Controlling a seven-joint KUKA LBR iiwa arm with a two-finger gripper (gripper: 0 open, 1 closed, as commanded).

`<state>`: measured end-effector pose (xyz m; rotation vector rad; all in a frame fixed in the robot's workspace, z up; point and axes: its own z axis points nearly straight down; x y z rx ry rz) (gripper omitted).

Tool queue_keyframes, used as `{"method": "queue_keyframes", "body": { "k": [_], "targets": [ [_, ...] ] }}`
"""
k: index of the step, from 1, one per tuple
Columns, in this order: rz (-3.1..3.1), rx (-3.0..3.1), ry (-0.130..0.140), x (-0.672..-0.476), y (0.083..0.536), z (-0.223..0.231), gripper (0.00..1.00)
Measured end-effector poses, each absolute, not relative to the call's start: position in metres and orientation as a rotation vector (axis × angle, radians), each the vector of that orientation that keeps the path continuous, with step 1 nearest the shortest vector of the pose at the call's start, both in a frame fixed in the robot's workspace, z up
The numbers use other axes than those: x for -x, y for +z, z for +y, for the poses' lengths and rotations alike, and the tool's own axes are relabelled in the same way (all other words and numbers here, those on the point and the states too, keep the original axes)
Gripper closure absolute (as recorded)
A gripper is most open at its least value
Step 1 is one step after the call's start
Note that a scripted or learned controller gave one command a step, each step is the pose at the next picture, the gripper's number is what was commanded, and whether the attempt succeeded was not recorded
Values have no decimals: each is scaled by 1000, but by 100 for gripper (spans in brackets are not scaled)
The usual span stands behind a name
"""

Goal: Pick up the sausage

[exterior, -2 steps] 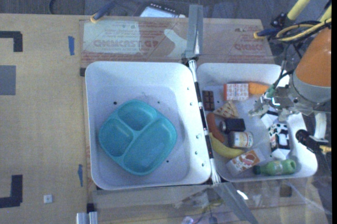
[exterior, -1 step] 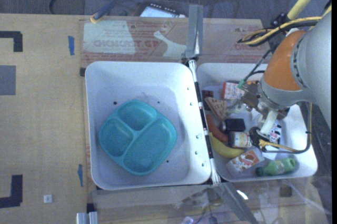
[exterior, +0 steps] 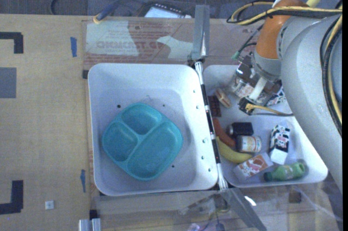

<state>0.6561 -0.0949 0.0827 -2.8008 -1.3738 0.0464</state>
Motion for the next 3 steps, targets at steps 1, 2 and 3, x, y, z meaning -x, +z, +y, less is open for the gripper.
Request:
{"method": "queue_keyframes", "body": {
  "k": [1,2,3],
  "targets": [
    [-1139,2926,0,-578,86,-119,0],
    [-1361,2831,1,-616,185,-74,0],
    [-1604,2701,-2,-590,96,-96,0]
  ]
}}
